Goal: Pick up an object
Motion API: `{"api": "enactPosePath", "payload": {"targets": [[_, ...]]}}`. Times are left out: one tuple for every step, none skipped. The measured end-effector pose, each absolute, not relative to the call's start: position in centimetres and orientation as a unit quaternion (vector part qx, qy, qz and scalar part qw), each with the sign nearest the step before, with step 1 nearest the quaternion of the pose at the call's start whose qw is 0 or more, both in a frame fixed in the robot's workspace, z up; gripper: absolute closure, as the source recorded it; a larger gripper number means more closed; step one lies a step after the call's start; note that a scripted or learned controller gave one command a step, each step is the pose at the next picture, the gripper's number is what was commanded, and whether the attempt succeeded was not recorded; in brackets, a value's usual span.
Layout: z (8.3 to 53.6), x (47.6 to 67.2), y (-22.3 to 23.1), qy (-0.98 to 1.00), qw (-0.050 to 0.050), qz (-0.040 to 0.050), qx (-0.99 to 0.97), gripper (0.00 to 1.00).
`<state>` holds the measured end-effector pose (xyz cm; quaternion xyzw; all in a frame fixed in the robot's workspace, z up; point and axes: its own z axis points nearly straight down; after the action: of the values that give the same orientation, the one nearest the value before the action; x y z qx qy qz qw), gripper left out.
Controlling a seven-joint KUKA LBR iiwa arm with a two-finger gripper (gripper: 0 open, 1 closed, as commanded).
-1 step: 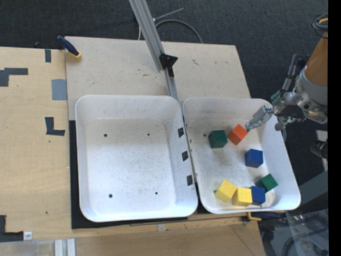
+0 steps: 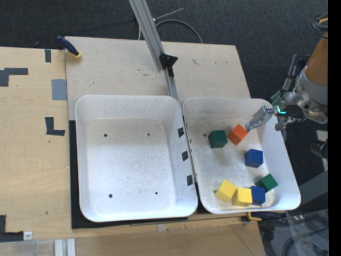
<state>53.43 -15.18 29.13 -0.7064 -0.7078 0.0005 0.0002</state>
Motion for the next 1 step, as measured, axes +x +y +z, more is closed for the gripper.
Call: {"api": "enactPosePath", "payload": {"targets": [[24.11, 53.42, -14.18, -0.707, 0.002, 0.0018, -0.707, 0.0]]}}
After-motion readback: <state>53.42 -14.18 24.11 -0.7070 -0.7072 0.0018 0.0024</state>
